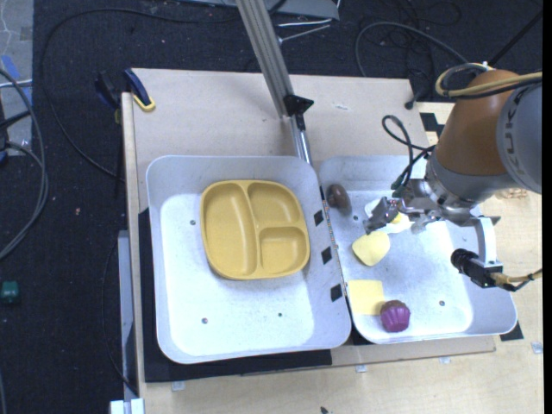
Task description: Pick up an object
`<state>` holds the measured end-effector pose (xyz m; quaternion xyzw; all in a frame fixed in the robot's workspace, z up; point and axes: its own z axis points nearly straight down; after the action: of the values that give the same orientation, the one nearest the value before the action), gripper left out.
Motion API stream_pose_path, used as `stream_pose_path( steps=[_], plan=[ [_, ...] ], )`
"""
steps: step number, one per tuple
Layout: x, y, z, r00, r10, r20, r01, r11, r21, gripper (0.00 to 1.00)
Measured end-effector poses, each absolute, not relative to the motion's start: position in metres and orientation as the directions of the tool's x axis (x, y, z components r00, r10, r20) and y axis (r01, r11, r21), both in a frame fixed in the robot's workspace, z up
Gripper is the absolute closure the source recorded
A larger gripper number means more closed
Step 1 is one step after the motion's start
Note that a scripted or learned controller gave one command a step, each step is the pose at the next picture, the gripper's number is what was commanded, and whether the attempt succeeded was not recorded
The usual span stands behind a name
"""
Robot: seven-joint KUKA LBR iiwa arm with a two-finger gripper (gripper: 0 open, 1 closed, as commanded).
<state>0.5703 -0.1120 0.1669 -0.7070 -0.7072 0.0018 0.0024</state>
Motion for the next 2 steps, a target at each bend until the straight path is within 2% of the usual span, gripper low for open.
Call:
stream_pose_path(
  steps=[1, 2],
  plan=[
    [0.559, -0.113, 0.109, 0.001, 1.0, 0.001, 1.0, -0.001, -0.007, 0.0],
    [0.561, -0.113, 0.123, 0.002, 1.0, 0.0, 1.0, -0.002, 0.0, 1.0]
  ],
)
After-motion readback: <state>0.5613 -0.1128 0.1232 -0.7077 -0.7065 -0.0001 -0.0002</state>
